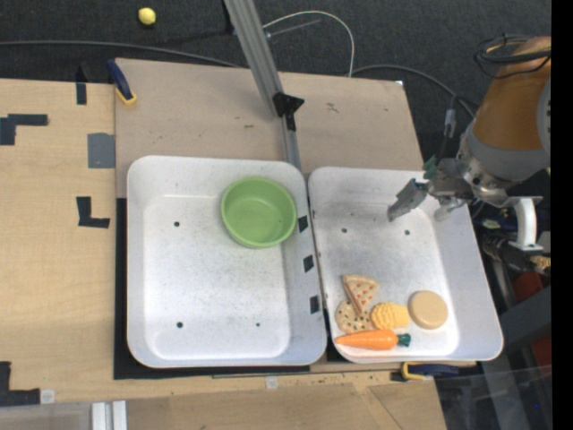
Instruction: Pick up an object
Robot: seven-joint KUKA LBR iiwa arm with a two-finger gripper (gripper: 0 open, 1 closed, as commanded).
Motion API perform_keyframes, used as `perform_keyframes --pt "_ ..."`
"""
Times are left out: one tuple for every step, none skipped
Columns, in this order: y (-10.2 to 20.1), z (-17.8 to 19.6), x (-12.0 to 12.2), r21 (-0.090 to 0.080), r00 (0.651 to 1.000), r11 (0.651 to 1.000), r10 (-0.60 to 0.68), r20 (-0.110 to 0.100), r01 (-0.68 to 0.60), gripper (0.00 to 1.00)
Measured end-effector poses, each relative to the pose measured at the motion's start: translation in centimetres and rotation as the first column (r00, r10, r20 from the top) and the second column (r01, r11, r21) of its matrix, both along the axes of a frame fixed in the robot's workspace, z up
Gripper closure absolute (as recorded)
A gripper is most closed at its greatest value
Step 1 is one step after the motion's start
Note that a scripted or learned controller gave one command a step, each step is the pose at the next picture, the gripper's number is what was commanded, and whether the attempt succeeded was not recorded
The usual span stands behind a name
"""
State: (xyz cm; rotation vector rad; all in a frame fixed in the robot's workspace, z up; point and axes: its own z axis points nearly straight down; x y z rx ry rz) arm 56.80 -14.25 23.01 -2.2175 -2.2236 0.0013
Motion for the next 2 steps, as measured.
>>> perform_keyframes --pt "0.0 0.0 0.0 0.000 1.000 1.000 0.000 0.000 0.000 0.00" --pt "0.2 -6.2 0.5 0.000 1.000 1.000 -0.001 -0.006 0.001 0.00"
